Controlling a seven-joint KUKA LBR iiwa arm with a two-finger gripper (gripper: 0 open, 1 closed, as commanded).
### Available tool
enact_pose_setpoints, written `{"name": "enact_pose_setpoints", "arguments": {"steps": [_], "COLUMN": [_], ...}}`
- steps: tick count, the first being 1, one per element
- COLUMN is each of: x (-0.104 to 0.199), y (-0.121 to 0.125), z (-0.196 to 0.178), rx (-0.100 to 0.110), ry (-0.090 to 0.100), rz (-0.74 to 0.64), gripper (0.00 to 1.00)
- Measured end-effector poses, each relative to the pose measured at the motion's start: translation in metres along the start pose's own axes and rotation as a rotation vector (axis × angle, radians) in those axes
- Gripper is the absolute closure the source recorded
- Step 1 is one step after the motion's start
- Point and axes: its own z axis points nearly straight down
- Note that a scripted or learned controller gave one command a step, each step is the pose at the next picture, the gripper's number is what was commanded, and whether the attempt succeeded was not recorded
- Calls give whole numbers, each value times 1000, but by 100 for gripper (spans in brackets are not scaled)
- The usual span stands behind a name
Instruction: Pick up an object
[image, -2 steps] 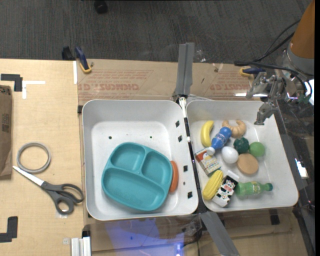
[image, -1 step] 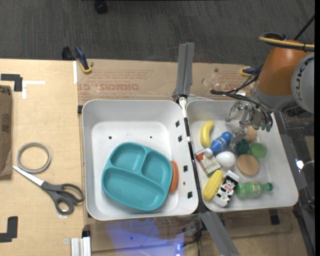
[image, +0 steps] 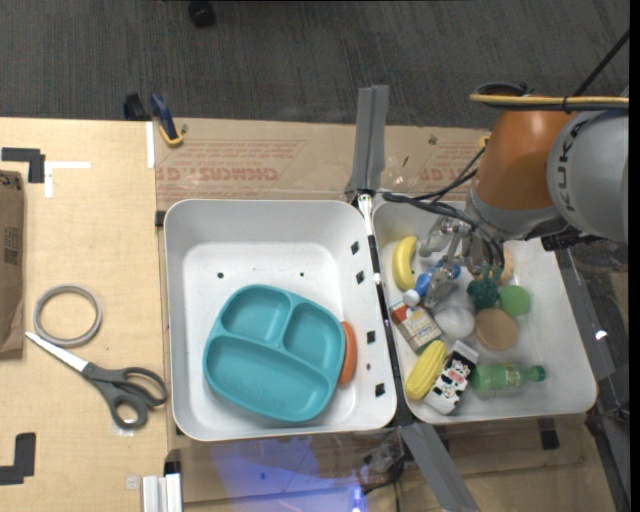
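1. The gripper (image: 462, 262) hangs low in the right bin (image: 570, 385), at its 12 o'clock end; whether it is apart or together, I cannot tell.
2. A banana (image: 403, 262) lies at its 9 o'clock.
3. A corn cob (image: 426, 368) and green bottle (image: 508, 377) sit toward 6 o'clock.
4. The left bin (image: 200, 235) holds a teal divided plate (image: 274, 351).

My arm (image: 585, 165) enters from the right side of the camera view, grey link outermost, orange band (image: 520, 160) just above the wrist. The wrist points downward and to the left. My gripper (image: 458, 262) hangs below it, metallic, with cabling running along the wrist, low over the right-hand half of the bench.
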Motion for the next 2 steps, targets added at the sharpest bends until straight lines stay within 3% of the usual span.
{"name": "enact_pose_setpoints", "arguments": {"steps": [1, 2], "x": [20, 82], "y": [-3, -59], "z": [1, 2], "rx": [-1, -4], "ry": [5, 5], "rz": [28, -28], "gripper": [0, 0]}}
